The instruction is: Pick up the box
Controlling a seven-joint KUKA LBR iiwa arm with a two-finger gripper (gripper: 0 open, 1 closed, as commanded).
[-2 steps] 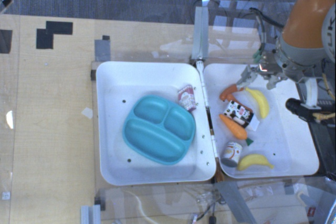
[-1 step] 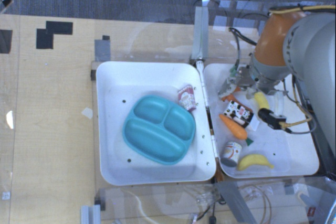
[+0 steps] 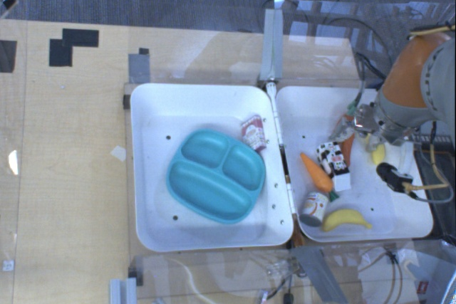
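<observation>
Near the middle of the right bin (image 3: 420, 224), the box (image 3: 333, 159) lies beside the carrot (image 3: 315, 171), while the gripper (image 3: 350, 126) hovers just above it (approach step; jaw state cannot be told), so descent is likely next.

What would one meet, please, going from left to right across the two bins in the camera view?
Blue divided plate → small red packet → carrot → black-and-white box → banana → gripper.
</observation>
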